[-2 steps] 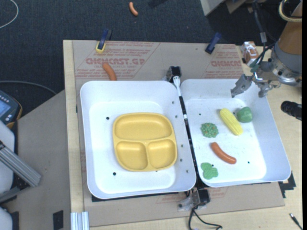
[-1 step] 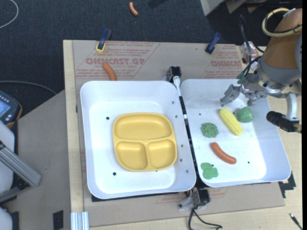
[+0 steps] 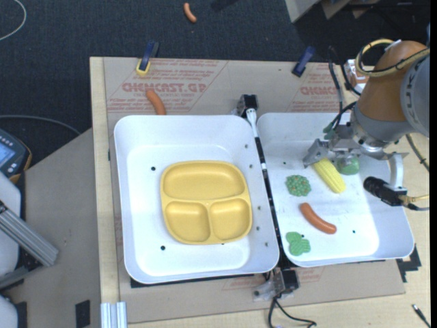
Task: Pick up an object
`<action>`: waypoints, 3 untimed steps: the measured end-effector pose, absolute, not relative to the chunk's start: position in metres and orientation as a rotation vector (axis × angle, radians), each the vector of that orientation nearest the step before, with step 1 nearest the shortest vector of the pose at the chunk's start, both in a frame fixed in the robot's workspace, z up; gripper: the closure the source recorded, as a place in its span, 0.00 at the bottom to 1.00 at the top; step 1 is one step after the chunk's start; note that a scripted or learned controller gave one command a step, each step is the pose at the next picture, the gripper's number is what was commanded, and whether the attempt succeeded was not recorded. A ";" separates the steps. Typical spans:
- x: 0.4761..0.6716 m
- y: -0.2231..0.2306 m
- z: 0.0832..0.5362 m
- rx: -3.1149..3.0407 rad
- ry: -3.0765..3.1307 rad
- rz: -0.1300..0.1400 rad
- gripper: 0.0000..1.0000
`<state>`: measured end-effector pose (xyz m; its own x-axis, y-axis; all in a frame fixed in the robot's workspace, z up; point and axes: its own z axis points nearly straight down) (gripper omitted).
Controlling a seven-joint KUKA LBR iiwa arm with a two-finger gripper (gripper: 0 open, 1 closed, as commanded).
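Arm (image 3: 399, 80) cut off by the right frame edge, so only wrist and orange band are in shot. Corn cob (image 3: 329, 175) upper end hidden under the gripper (image 3: 332, 154); a green thing (image 3: 350, 167) just beside it is mostly covered too, can't ID it. Grey device (image 3: 10, 157) at far left is clipped by the edge.

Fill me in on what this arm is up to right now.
The arm reaches into the right bin, its tool down at the toy corn cob. A sausage and two green broccoli pieces lie nearby. The left bin holds a yellow divided plate.
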<state>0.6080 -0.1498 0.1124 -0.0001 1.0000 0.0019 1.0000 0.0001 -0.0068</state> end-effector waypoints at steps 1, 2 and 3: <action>0.607 -0.149 0.083 -2.218 -2.218 0.004 0.00; 0.609 -0.149 0.096 -2.222 -2.221 0.000 1.00; 0.619 -0.150 0.156 -2.226 -2.227 -0.006 1.00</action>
<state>0.6188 -0.1496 0.1556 -0.0008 1.0000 -0.0025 1.0000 0.0008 0.0077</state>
